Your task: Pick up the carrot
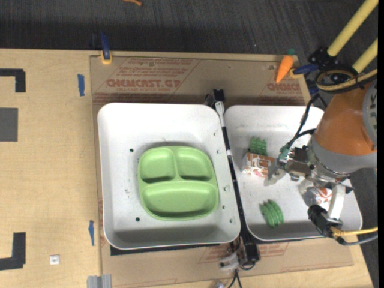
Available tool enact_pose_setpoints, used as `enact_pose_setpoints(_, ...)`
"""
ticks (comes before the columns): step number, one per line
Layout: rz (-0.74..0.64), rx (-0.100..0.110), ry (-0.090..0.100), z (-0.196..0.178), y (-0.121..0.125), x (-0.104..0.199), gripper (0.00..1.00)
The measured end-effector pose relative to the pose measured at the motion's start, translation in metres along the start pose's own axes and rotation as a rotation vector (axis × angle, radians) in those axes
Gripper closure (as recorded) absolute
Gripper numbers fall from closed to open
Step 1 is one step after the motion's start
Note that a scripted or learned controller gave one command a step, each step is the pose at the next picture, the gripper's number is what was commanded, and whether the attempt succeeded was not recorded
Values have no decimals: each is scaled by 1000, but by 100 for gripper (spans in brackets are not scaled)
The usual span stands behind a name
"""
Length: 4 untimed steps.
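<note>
Reaching the carrot (284, 68) means first getting out of the right bin (273, 117), because the carrot is not in either bin: it lies on the cardboard-covered worktop (48, 161) beyond the right bin's far rim, at about one o'clock from the middle of the scene, its green top pointing away. The arm (343, 131) hangs low over that bin, and its end effector (282, 167) sits at roughly three o'clock, close to a small red-and-white packet (257, 164); from here I cannot tell how far apart its tips are, and nothing is visibly held.

To my eye the good approach is to lift clear, travel toward twelve o'clock past the rim, then descend across the carrot's narrow width.

Things to mind: a blue clip (305, 69) and yellow poles (360, 17) crowd the carrot's right side. Two green ridged pieces (272, 212) lie in the right bin; a green divided tray (177, 182) lies in the left bin (120, 131).
</note>
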<state>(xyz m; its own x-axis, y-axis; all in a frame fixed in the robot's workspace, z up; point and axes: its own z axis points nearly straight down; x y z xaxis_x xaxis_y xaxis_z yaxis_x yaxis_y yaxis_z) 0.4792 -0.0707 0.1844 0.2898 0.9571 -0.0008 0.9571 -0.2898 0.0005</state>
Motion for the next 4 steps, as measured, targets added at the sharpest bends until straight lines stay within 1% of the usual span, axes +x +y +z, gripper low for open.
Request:
enact_pose_setpoints(1, 43, 1, 1, -34, -24, 81, 0)
enact_pose_setpoints(2, -98, 3, 1, -6, 1, -3, 0)
enact_pose_setpoints(3, 93, 3, 1, 0, -14, 46, 0)
enact_pose_setpoints(4, 229, 2, 0, 64, 38, -11, 0)
